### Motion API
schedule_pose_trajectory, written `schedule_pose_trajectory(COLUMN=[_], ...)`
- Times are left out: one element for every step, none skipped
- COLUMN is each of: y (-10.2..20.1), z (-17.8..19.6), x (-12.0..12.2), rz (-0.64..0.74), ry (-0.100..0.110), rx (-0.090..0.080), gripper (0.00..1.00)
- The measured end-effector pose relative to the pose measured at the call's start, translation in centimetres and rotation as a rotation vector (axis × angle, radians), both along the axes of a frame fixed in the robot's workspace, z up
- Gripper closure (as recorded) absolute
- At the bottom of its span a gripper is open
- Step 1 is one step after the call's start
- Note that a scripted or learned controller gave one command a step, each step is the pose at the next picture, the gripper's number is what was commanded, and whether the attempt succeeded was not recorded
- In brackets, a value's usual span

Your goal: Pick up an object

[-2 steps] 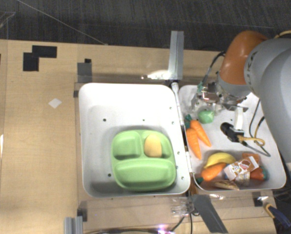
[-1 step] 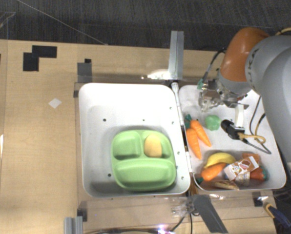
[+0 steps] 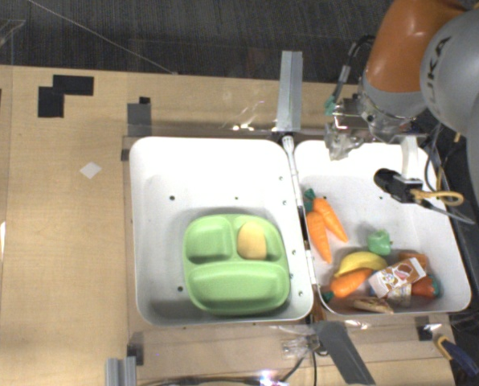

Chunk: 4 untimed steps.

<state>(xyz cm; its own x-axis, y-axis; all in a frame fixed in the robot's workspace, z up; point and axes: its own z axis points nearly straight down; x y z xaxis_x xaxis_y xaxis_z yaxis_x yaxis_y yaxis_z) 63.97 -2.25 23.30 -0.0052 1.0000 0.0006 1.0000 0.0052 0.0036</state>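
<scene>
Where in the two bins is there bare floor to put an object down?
Left bin: free floor behind the green tray, toward the far wall, and a strip along its left wall. Right bin: bare middle patch between the gripper and the carrots. Its near end is crowded with the banana and packets.

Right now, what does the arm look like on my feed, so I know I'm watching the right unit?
A rounded grey arm with a glossy orange band above the wrist and dark lettering on the grey shell. Thin dark cables run down beside the band to a small metallic gripper.
</scene>
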Motion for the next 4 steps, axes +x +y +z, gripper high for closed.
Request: schedule_pose_trajectory(y=[0.0, -6.9, -6.4, -7.4], z=[0.0, -8.6, -13.7, -14.2], x=[0.0, -3.5, -5.4, -5.1], rz=[0.000, -0.019, 0.307, 0.242], ry=[0.001, 0.005, 0.000, -0.011], rx=[0.000, 0.000, -0.001, 0.001], gripper=[0.00, 0.00, 0.00, 0.00])
